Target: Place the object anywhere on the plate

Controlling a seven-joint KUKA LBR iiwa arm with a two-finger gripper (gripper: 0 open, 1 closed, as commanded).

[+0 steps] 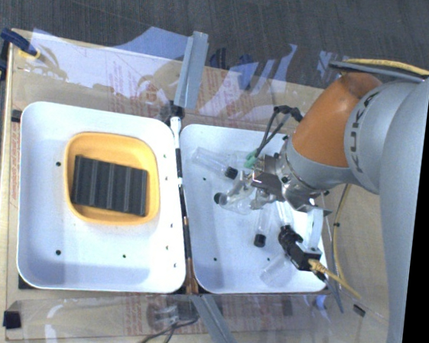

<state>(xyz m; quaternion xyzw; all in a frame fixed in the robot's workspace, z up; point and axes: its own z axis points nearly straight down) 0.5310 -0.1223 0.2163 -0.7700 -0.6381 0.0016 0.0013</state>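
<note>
A yellow plate (pixel 86 148) lies in the left white bin (pixel 37 239). A dark grey ribbed rectangular object (pixel 111 184) rests flat on the plate's middle. My gripper (pixel 236 195) hangs low over the right white bin (pixel 215 271), near that bin's centre and well to the right of the plate. The wrist and its cables hide part of the gripper. I see nothing clearly held at its tip.
A small black piece (pixel 260 240) lies on the right bin's floor just below the gripper. The arm's grey body and orange band (pixel 331 130) cover the bin's right side. A raised divider (pixel 177 193) separates the two bins.
</note>
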